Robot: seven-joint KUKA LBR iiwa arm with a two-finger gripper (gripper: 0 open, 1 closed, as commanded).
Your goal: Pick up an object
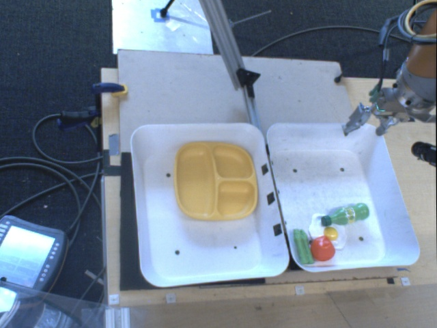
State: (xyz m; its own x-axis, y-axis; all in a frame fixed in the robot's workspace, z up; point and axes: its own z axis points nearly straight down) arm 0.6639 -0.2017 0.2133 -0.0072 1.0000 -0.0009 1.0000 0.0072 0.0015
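Right now the gripper (367, 119) hangs over the far edge of the right bin (395, 176) with its two fingers spread apart, holding nothing. The things to pick sit well apart from it, in the near part of that bin. A little green bottle (346, 214) lies on its side there. It looks light and hard, but it is round and smooth, so it may roll or slip. I think the best place to hold it is across its middle. Just beside it are a toy fried egg (328, 231), a red tomato (323, 249) and a green pickle (302, 246), all bunched close, so the fingers could bump them. The left bin (153, 203) holds a yellow tray (216, 181) with three parts, out of the way.
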